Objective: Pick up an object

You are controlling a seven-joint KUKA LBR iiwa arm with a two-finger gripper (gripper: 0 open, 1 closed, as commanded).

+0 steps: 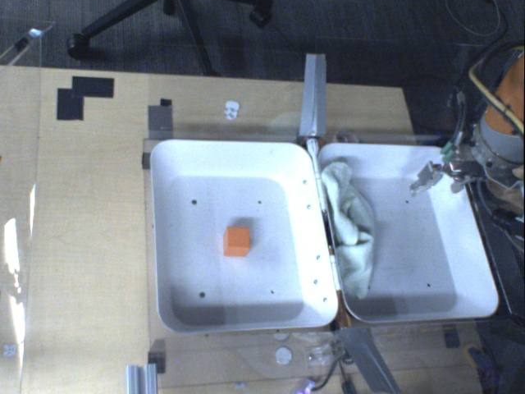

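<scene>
An orange cube lies near the middle of the left white bin. A crumpled white cloth is bunched against the left wall of the right white bin. My gripper hangs over the upper right part of the right bin, well to the right of the cloth and far from the cube. Its fingers stand apart with nothing between them, so it is open.
A grey metal post rises behind the divide between the bins. The arm's grey body with its orange band and cables fill the right edge. Wooden bench stretches to the left of the bins.
</scene>
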